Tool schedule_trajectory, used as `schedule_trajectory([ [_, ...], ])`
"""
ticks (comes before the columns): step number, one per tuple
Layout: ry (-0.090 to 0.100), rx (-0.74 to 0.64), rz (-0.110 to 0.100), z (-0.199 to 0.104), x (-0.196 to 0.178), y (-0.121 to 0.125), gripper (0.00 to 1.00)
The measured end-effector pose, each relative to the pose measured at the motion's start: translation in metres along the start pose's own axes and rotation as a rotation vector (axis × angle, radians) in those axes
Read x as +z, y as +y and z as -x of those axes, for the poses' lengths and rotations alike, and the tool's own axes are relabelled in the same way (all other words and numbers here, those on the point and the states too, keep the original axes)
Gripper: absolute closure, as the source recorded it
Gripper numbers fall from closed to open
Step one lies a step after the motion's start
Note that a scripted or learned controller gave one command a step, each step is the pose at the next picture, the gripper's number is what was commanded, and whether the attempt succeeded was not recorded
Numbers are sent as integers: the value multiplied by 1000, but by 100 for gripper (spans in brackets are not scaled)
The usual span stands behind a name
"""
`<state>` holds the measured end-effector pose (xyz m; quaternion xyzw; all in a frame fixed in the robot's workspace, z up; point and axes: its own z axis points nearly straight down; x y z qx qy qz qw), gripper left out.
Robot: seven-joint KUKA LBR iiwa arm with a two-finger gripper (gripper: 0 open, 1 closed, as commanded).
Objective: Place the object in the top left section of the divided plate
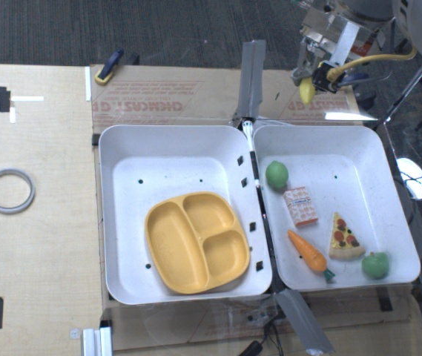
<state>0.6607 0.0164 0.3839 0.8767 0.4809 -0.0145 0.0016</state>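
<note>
The yellow divided plate (167,243) lies in the left bin (122,199), with one large section and two smaller ones, all bare. My gripper (308,80) hangs high beyond the far rim of the right bin (359,154), above the cardboard. A small yellow object (307,92) sits between its fingertips, so the gripper is shut on it. It is well up and to the right of the plate.
The right bin holds a green ball (276,174), a small red-and-white box (300,206), a carrot (308,252), a pizza slice (344,237) and a green apple (374,265). A tape roll (7,190) lies on the bench at left. A blue-yellow clamp (109,65) rests behind the left bin.
</note>
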Motion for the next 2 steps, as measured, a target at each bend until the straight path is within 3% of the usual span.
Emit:
schedule_trajectory([
  [2, -8, -6, -3, -1, -14, 0, 100],
])
